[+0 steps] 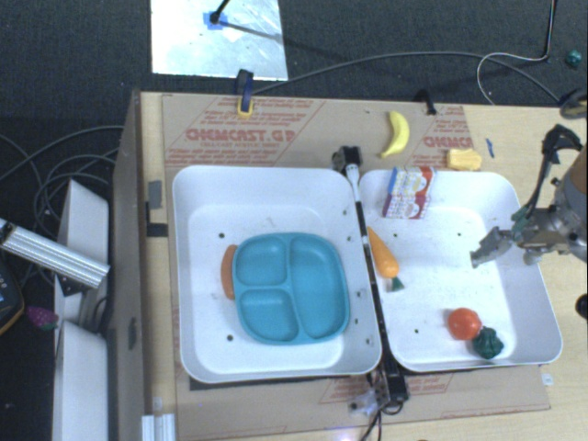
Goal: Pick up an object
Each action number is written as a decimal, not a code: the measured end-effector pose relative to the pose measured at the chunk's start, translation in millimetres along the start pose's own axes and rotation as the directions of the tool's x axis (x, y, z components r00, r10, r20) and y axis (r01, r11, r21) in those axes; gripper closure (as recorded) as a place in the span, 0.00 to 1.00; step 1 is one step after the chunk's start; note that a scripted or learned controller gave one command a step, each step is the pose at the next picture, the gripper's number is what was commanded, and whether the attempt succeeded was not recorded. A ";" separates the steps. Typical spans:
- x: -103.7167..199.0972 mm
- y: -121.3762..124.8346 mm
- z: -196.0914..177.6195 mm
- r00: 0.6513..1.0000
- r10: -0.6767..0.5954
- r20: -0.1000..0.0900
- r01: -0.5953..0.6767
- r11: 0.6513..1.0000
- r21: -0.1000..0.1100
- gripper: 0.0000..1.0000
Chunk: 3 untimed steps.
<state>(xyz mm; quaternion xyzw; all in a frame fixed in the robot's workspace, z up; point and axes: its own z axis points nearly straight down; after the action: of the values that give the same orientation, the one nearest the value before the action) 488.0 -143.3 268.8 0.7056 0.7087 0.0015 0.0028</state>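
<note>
Over the right bin [432,361], the gripper [485,251] hangs low.
Whether its jaws are open, I cannot tell; the tomato [465,322] lies apart, nearer the camera.

Two white bins [266,186] [459,196]; one blue tray [292,286], one hot dog [227,272], one carrot [383,254], one tomato [464,322], one broccoli [488,343], one carton [407,192], one banana [398,133], one yellow block [464,160].

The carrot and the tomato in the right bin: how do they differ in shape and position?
The carrot is long and tapered; the tomato is round. The carrot lies against the bin's left wall, the tomato near the front right corner, beside the broccoli. Both are toy foods, apart from the gripper.
</note>
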 end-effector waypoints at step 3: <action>-16.7 -2.1 92.6 1.000 0.000 -0.002 0.000 1.000 0.006 0.00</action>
<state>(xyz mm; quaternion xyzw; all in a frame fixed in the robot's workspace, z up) 486.5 -160.1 176.2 0.7055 0.7087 0.0001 -0.0003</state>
